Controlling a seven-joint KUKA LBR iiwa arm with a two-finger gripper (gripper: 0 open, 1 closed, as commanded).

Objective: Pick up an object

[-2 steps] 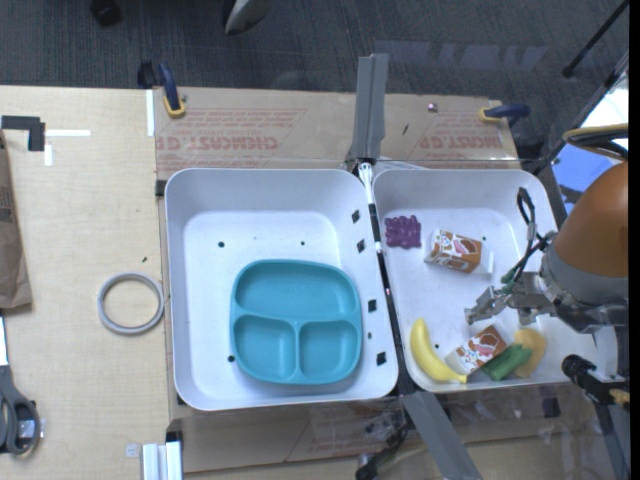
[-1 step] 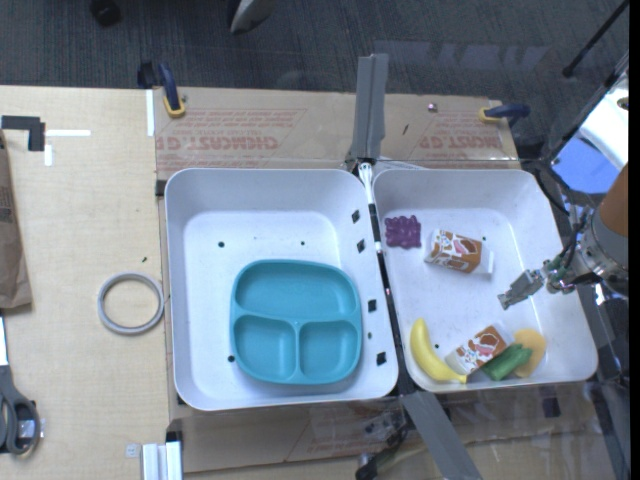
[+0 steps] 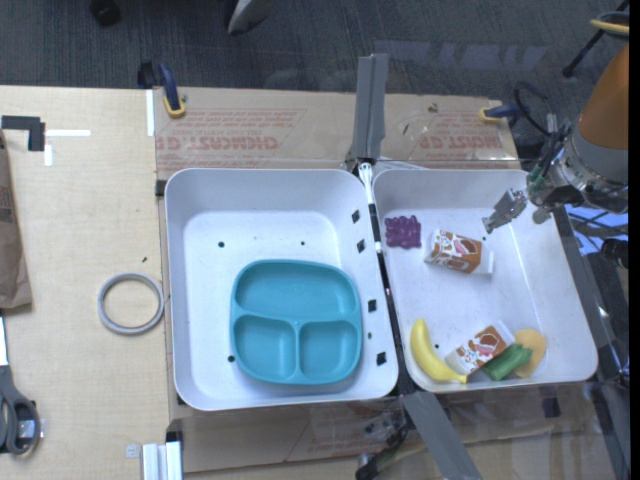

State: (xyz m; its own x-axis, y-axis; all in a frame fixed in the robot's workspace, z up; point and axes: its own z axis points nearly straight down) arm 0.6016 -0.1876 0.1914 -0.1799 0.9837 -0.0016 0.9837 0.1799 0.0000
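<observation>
My gripper [image 3: 521,211] hangs open over the upper right part of the right bin [image 3: 560,268], with nothing between its fingers. Below and to its left a small white and brown snack packet [image 3: 457,251] lies on the bin floor. A purple bunch of grapes [image 3: 403,231] sits further left, near the divider. Along the bin's front edge lie a yellow banana [image 3: 430,353], a second brown and white packet [image 3: 480,346], a green vegetable [image 3: 506,361] and a yellow-orange piece [image 3: 531,345]. The gripper touches none of them.
The left bin [image 3: 200,228] holds a teal divided plate [image 3: 296,321]. On the wooden bench to the left lie a tape ring [image 3: 131,302] and scissors [image 3: 15,423]. Cables and a stand crowd the right side, by the arm.
</observation>
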